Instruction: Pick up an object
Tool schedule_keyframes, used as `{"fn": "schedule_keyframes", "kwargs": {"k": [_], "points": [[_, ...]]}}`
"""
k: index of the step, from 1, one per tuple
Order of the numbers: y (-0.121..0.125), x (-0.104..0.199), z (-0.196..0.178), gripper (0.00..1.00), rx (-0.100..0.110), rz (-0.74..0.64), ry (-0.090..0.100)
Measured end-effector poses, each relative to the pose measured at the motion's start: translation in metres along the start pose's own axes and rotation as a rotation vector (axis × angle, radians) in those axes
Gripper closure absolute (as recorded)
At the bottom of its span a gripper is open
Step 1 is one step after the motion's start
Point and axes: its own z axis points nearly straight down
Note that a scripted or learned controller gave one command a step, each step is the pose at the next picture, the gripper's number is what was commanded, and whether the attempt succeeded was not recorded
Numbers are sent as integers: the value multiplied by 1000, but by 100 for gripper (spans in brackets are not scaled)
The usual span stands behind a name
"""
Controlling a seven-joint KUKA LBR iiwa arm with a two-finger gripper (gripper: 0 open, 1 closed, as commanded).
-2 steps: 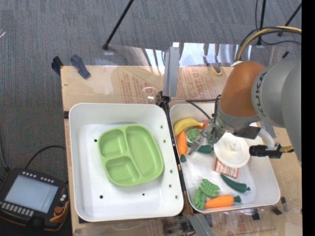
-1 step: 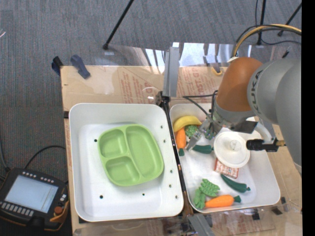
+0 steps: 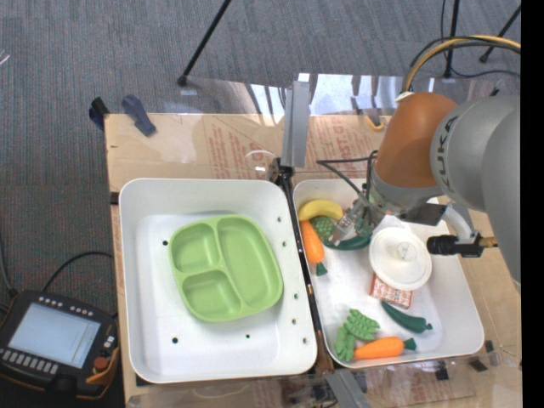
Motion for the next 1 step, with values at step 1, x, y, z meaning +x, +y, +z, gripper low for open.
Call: {"fn": "schedule_keyframes", "kwargs": {"k": [1], "points": [[14,2,-166,100,-5,52,-1]]}}
